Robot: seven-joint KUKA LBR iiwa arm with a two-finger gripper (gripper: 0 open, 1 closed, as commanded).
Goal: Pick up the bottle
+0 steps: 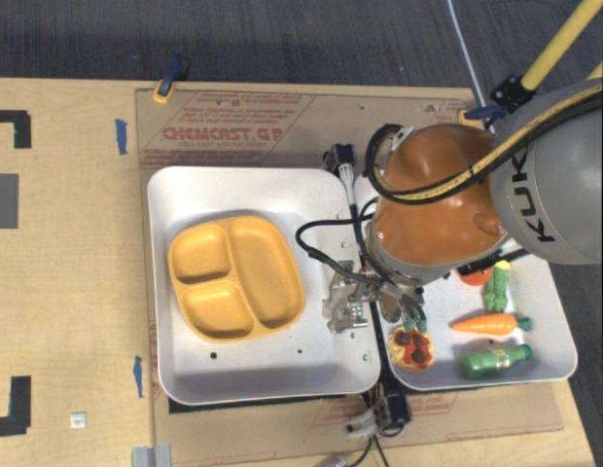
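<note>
A: One bottle (494,360), green, lies on its side at the near edge of the right bin (562,343), just near of the toy carrot (488,325).

B: And the claw (365,305)?

A: It hangs over the seam between the two bins, left of the bottle and apart from it. Whether it is apart or together, I cannot tell. Nothing is visibly held.

B: So which step?

A: The approach, I judge. The next move calls for travel right and nearer, then a descent square across the bottle, clear of the carrot.

B: The yellow tray (236,277) in the left bin (175,261)?

A: Out of the way.
</note>
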